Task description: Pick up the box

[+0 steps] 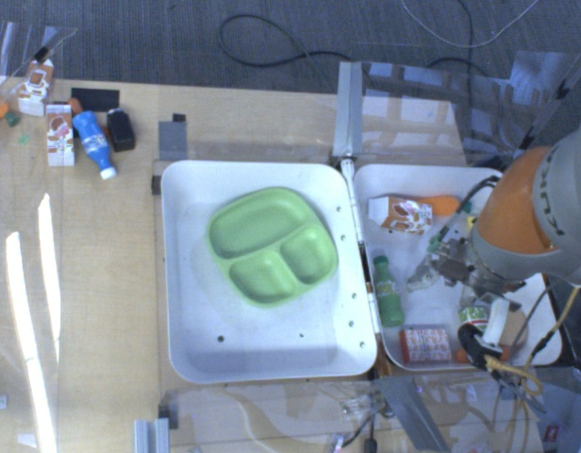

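The box (401,214) is a small white and brown carton lying on its side at the back of the right bin (418,179). An orange item (445,204) lies against its right end. My gripper (439,258) hangs over the middle of the right bin, a little in front of and to the right of the box. The grey arm with its orange band (517,220) covers the bin's right side. Nothing shows in the gripper's grasp.
In the right bin a green bottle (387,292) lies near the left wall, a red can (425,344) at the front, and a small green-labelled can (474,313) beside it. The left bin (187,328) holds a green divided plate (272,245). Cartons and a blue bottle (93,143) stand on the bench's far left.
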You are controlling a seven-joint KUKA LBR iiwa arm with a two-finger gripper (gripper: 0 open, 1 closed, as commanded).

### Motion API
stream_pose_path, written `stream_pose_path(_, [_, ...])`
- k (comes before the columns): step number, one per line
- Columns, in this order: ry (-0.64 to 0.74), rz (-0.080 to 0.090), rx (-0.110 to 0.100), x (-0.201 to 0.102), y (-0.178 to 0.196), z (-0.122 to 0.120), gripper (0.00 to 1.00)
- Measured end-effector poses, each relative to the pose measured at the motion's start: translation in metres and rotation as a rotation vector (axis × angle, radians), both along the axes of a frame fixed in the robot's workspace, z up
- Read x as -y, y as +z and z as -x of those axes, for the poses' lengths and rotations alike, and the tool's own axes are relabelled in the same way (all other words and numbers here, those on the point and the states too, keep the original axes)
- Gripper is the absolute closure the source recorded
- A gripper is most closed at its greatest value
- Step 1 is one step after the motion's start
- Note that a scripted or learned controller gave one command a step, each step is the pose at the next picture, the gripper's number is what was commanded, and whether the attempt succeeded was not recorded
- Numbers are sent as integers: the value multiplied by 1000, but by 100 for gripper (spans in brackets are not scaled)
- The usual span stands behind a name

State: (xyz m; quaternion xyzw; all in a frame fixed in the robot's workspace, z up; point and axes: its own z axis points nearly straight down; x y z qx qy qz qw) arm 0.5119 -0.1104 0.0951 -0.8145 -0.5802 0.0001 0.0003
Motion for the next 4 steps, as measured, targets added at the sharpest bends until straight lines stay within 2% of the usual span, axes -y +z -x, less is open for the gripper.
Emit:
stream_pose_path(1, [104,1,4,8,66,-98,0])
stream_pose_path(2, [-95,1,0,-28,10,-78,0])
stream_pose_path(3, [-86,1,1,-29,20,-80,100])
stream_pose_path(4, [-191,1,3,-44,131,-61,100])
